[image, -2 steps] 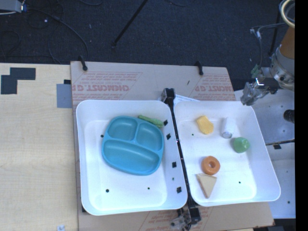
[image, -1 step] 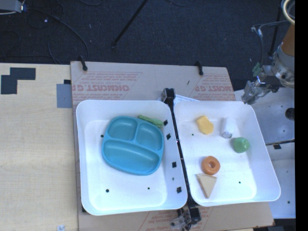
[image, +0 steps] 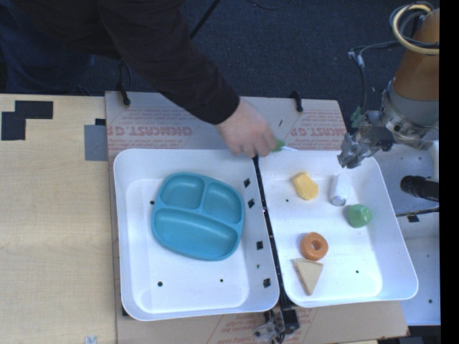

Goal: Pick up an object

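- Camera view: you see the gripper (image: 349, 158) over the back edge of the right bin (image: 401, 278), just behind the white cylinder (image: 336, 189).
- How its pincer stands you cannot tell; nothing visible in its hold.
- Candidates, placed from that cylinder: yellow block (image: 305, 186) just left, green ball (image: 358, 215) just front-right, orange ring (image: 313, 246) in front, tan wedge (image: 308, 274) farther front.
- Cylinder looks light, rigid, smooth; likely to roll. Judgement: take it across the middle of its length.
- Note a person's hand (image: 247, 136) holding something green near the bins' back divider; blue plate (image: 197, 216) sits well left.
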Robot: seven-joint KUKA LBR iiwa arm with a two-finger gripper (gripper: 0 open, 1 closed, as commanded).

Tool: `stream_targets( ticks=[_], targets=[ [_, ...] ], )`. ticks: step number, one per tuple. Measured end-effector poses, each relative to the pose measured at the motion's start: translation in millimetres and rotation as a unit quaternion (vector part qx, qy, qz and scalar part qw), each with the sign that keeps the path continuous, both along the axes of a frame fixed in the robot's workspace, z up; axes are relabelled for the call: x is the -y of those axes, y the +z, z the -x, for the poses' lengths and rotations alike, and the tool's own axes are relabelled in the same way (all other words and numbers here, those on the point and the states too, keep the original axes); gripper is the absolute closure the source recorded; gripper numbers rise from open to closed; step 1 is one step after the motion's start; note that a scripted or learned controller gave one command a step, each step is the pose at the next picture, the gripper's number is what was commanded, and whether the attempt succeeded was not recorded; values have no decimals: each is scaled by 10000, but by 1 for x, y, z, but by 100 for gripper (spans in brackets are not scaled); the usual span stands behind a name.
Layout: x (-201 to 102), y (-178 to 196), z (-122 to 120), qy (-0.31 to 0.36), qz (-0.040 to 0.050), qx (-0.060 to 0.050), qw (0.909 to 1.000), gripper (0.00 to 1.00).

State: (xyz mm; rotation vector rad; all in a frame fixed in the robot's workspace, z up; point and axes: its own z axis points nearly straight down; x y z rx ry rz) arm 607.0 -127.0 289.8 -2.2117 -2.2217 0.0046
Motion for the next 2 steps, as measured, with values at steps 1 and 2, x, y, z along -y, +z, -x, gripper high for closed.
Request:
stream_targets(
  ticks=[1, 2],
  targets=[
    [-51, -16, 26, -2, 0, -9, 10000, 100],
    [-104, -17, 37, 4, 3, -2, 10000, 100]
  ],
)
